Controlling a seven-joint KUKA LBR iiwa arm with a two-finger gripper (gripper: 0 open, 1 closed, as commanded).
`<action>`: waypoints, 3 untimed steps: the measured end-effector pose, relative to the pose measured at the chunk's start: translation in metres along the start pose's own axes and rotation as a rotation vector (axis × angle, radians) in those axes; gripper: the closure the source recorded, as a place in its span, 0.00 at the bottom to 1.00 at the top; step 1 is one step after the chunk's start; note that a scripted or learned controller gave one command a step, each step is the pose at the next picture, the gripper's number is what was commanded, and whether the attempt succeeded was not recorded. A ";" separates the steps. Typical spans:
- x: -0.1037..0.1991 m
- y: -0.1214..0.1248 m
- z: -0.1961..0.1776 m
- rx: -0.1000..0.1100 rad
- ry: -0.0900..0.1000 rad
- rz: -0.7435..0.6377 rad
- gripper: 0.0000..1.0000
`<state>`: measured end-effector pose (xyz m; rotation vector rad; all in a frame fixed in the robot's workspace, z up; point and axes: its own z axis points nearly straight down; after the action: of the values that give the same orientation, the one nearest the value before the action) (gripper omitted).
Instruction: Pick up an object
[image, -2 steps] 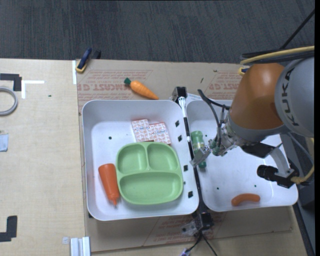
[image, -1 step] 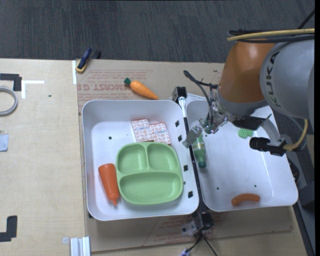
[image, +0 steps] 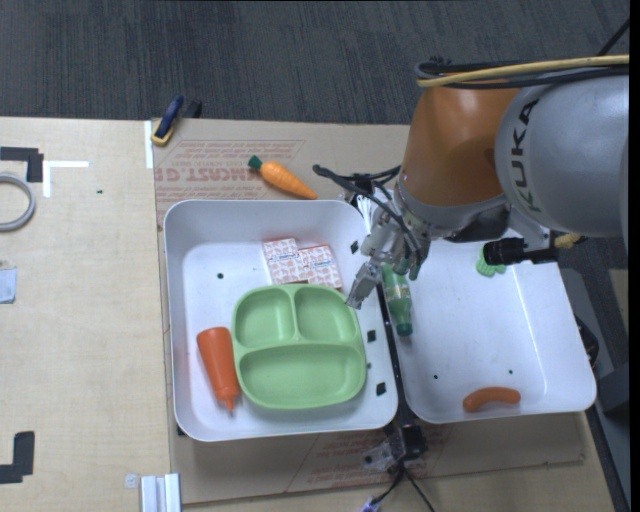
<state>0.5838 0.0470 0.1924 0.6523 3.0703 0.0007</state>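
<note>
two white bins are seen side by side on a cardboard sheet (image: 225, 160), and places below are given relative to the green plate (image: 298, 348), a three-part dish that lies in the left bin (image: 185, 300). an orange bottle (image: 218, 368) lies just left of the plate, its nozzle toward the near wall. a red-and-white packet (image: 298, 262) lies just behind the plate, partly overlapped by the plate's far rim. a toy carrot (image: 283, 178) rests on the cardboard well behind the plate, outside the bins.

the gripper (image: 385, 278) is seen just right of the plate's far corner, over the seam where the two bins meet. a clear bottle with a green cap (image: 399, 303) is seen right under it, right of the plate, but whether it is pinched between the fingers or only lying below them cannot be told; the finger state cannot be made out, since the wrist and the bulk of the arm (image: 520, 140) hide much of it. the far part of the right bin (image: 540, 390) is covered by the arm. a small green thing (image: 489, 266) peeks from under the arm, far right of the plate, mostly hidden. an orange sausage (image: 491, 399) lies in the right bin, right of the plate's near edge. a blue pen (image: 167, 119) lies far behind the plate.
</note>
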 end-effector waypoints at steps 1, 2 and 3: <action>0.065 -0.046 0.000 0.000 0.001 -0.200 0.00; 0.064 -0.055 -0.001 -0.001 -0.002 -0.862 0.00; 0.074 -0.070 -0.001 -0.001 -0.001 -0.989 0.00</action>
<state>0.4881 0.0129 0.1927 -0.8820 3.0114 -0.0002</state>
